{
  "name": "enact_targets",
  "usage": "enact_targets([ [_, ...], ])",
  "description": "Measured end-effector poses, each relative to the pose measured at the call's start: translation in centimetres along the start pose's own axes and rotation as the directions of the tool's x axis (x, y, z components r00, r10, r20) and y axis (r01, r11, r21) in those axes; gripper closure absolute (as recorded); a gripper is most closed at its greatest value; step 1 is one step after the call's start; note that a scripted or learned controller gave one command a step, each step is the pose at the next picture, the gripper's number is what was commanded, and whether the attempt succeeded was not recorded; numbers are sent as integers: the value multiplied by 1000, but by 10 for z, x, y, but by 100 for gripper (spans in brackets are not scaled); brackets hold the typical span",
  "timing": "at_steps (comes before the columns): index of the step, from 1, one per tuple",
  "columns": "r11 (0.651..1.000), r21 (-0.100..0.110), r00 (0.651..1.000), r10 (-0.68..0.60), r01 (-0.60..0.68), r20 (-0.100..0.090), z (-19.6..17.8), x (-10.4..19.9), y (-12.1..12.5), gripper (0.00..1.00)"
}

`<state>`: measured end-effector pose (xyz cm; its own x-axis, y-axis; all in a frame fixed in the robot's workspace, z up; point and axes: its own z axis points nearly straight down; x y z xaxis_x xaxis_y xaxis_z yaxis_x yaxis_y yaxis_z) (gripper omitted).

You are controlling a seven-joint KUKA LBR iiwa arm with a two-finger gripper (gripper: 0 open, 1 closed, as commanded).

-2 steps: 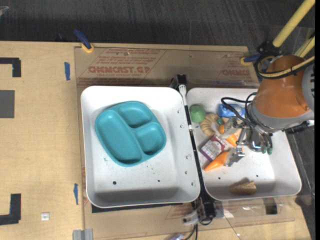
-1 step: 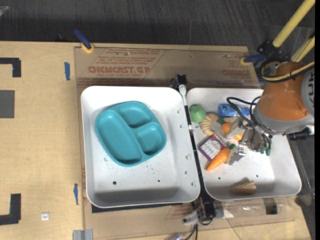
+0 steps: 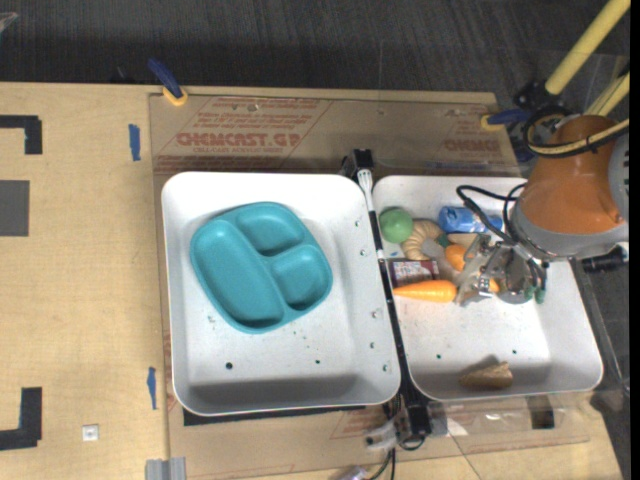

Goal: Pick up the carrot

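The carrot (image 3: 424, 290) is orange and lies on its side in the right bin (image 3: 560, 368), close to the bin's left wall, pointing left to right. My gripper (image 3: 478, 280) hangs low right at the carrot's right end, under the orange wrist band (image 3: 568, 193). From above, the gripper body hides where it meets the carrot, so contact cannot be judged.
Crowded behind the carrot are a green ball (image 3: 396, 224), a beige piece (image 3: 428, 236), a blue packet (image 3: 460, 218), a small orange item (image 3: 455, 256) and a dark wrapped bar (image 3: 412, 269). A brown lump (image 3: 487, 374) lies near the front wall. The left bin (image 3: 200, 378) holds a teal divided plate (image 3: 262, 264).
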<state>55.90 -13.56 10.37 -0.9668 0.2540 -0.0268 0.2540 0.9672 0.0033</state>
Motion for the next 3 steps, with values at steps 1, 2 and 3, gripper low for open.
enact_targets([
  [1, 964, -4, 963, -267, 267, -23, -72, 78, -3, 100],
  [2, 955, -5, 955, -297, 297, -19, 7, 36, -26, 100],
  [3, 967, -3, 967, -256, 256, -9, 15, -85, 13, 100],
])
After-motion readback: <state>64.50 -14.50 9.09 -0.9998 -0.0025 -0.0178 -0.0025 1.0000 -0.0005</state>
